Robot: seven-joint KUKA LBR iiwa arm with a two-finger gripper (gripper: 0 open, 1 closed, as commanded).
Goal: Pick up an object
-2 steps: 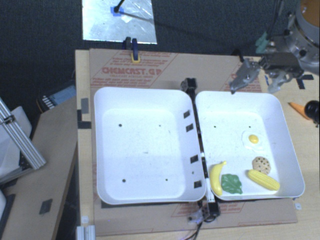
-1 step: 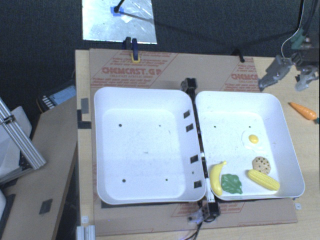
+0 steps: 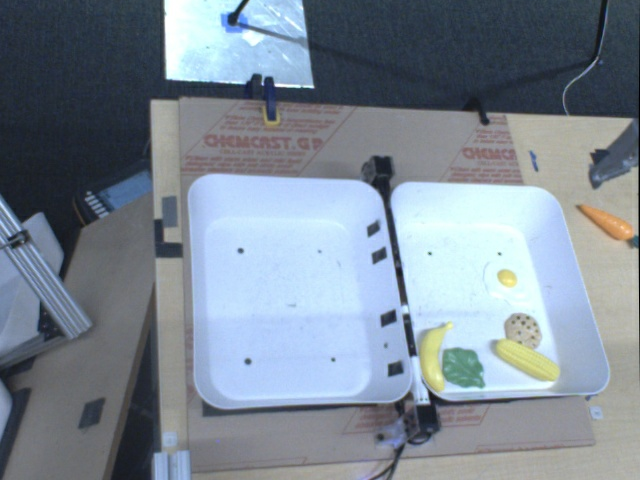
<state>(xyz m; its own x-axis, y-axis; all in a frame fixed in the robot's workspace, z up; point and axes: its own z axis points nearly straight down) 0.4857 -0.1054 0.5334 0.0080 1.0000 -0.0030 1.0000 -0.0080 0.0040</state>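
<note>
The end effector (image 3: 612,164) sat at the far right edge, up off the bench (image 3: 420,133) and well clear of both bins; whether it was apart or together, I could not tell. All the pickings lay in the right bin (image 3: 470,200), bunched at its near corner: banana (image 3: 433,356) against the dividing wall, green leafy piece (image 3: 463,368) touching it, corn cob (image 3: 527,360) beside the cookie (image 3: 521,329), fried egg (image 3: 505,279) a little apart. The egg looked the cleanest target, with room around it. The left bin (image 3: 290,193) waited, and a carrot (image 3: 607,221) lay outside on the bench
</note>
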